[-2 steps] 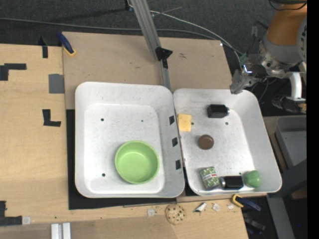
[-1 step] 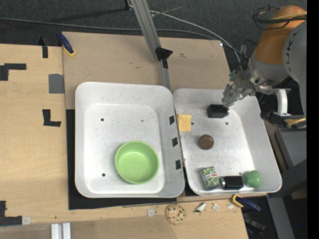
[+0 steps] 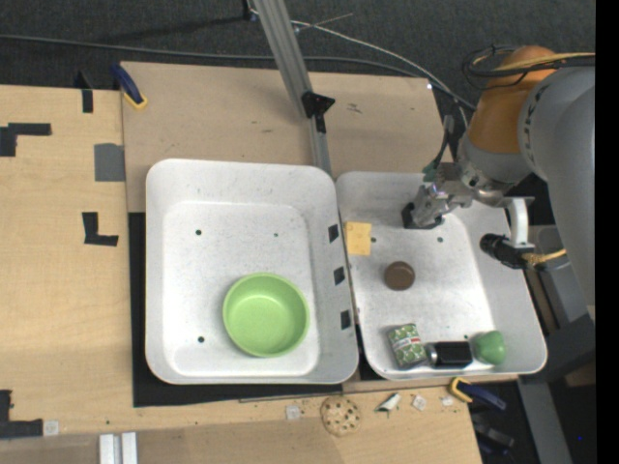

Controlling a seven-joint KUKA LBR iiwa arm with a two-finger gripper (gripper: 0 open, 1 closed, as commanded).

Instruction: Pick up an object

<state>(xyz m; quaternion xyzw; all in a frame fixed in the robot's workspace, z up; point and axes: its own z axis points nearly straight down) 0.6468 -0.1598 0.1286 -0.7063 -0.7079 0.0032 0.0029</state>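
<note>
Objects lie loose in the right bin, below the pincer.

Nearest the pincer, just below it, a brown round piece is seen on the bin floor; a yellow block leans at the bin's left wall, left of the pincer and slightly lower. Well below, along the near wall, three things are lined up: a green printed packet, a black item and a green round object, the last two touching. One green bowl sits in the left bin, far left and lower. Two bins are counted. Whether the pincer is wide or narrow cannot be told; its tip is dark and blurred, and nothing is seen held.
</note>
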